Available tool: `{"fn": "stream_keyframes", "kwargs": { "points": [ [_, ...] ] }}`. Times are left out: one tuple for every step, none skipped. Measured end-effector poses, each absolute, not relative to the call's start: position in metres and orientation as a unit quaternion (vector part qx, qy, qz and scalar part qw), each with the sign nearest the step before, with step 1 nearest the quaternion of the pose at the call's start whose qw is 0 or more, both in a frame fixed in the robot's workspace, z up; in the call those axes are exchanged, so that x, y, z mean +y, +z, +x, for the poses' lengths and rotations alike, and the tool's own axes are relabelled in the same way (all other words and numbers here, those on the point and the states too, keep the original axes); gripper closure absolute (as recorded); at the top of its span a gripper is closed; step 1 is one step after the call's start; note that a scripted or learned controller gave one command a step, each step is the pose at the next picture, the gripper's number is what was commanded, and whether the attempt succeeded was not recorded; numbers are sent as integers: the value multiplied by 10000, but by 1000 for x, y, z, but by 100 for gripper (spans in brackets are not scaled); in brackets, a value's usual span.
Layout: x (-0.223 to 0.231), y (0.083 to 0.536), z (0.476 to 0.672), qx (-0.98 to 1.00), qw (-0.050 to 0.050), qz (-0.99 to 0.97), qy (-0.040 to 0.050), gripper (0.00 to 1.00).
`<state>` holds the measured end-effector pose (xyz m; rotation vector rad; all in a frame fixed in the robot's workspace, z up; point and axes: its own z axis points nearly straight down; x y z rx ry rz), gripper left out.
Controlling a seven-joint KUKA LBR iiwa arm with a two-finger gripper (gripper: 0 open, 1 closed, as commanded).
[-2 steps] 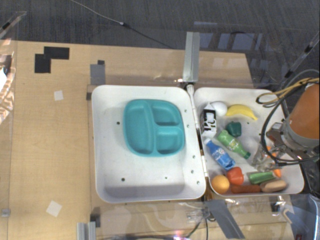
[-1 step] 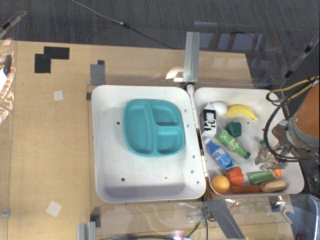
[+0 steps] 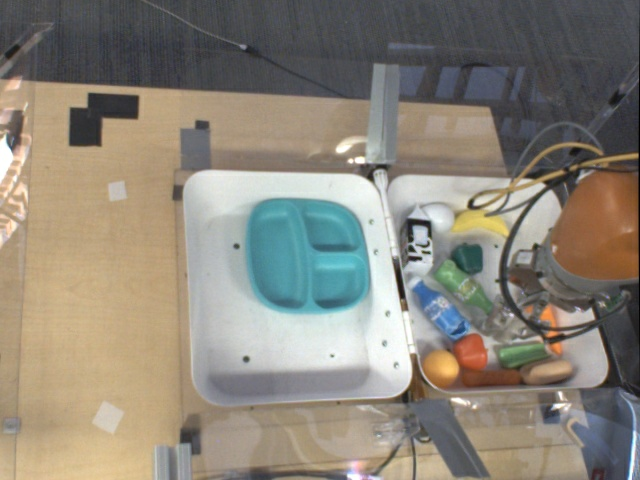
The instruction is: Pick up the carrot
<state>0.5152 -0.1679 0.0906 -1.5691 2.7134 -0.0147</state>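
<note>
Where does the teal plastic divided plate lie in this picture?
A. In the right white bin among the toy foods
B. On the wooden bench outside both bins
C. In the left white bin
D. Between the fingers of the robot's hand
C: the teal plastic divided plate lies flat in the left white bin, apart from the toy foods crowded in the right white bin.

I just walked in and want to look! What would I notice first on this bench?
Probably the big teal plate with its compartments, sitting alone in the middle of the left bin. Next, the right bin, crowded with colourful toy food: a yellow banana near the top, a blue bottle in the middle, an orange fruit at the bottom. The robot arm's orange band looms over that bin from the right.
</note>
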Motion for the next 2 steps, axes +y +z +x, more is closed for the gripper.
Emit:
{"fn": "stream_keyframes", "kwargs": {
  "points": [
    [-166,90,516,8651,62,-5015,-48,0],
    [-186,89,523,8965,58,-4430,-27,0]
  ]
}}
